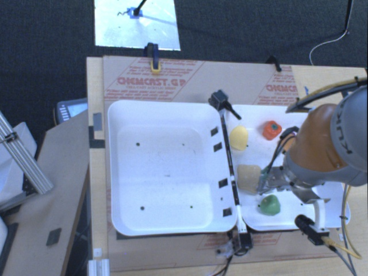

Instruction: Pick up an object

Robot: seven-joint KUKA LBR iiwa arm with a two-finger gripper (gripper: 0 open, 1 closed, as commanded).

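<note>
Grey arm's gripper low in right white bin, between tan block and green lump, grip state unclear, arm hiding bin's right part

A robotics lab: an industrial arm over 2 white bins on a clamped surface, cables, dark carpet.
</note>
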